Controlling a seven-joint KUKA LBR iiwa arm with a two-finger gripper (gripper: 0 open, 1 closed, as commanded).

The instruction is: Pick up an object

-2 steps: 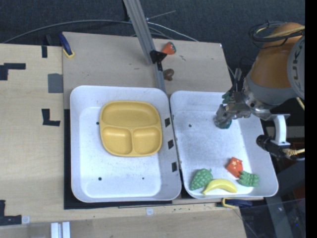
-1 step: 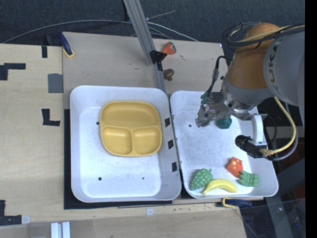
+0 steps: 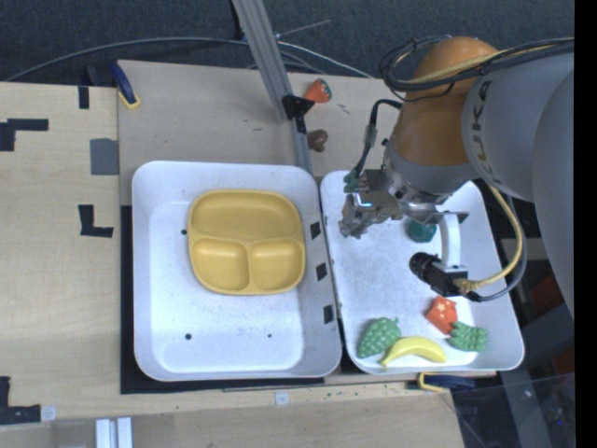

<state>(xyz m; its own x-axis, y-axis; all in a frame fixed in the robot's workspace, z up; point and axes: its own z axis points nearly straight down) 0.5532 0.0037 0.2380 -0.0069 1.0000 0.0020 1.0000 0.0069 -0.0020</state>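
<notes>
Toy grapes [image 3: 378,336] sit near the banana [image 3: 416,349], so I'd drop my pincer [image 3: 357,220], whose grip state I cannot tell, squarely over them.

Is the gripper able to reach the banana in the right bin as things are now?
Probably yes. The banana lies uncovered at the near edge of the right bin, between green grapes and another green item. These neighbours crowd it. The gripper is above the same bin.
</notes>
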